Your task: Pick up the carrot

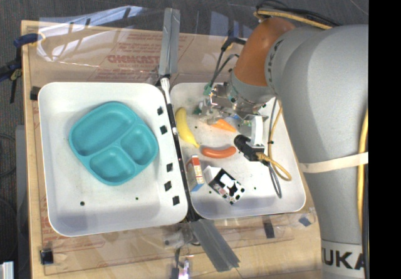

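Note:
The carrot (223, 125), small, orange and pointed, lies in the upper middle of the right bin (289, 191). My gripper (216, 107) hangs just above and to the left of the carrot, close over its upper end. The wrist and its orange band (260, 52) reach down from the upper right and hide the bin's far corner. From this slant I cannot make out whether the carrot is between the jaws or merely under them.
In the right bin a yellow banana (184, 127) lies along the left wall, a red sausage (218, 152) sits below the carrot, and a small tube (197, 170) and a black-and-white object (226, 185) lie nearer the front. A yellow cable (276, 166) loops at the right. The left bin (56, 202) holds a teal divided plate (113, 142).

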### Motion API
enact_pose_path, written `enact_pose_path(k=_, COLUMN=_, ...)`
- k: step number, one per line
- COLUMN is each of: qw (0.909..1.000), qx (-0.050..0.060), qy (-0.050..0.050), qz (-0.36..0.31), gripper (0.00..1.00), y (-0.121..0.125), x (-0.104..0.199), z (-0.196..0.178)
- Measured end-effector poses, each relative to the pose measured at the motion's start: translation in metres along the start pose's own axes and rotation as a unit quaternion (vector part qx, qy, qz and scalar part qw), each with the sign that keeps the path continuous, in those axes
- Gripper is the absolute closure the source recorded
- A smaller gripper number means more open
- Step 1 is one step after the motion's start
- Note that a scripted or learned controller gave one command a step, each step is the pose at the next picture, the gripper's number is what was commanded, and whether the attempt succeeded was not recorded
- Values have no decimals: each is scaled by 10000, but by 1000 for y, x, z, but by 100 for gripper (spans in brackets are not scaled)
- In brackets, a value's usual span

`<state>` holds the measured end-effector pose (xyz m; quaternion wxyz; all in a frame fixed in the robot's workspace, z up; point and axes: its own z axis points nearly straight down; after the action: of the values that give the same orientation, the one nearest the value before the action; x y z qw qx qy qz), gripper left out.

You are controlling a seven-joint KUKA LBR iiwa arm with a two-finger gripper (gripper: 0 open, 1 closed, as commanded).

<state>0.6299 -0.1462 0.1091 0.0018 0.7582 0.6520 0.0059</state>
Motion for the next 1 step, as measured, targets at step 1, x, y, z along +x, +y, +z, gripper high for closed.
enact_pose_path(k=1, qw=9960, qx=70, qy=-29, qz=-894, gripper=100, y=-55, x=-6, z=-98)
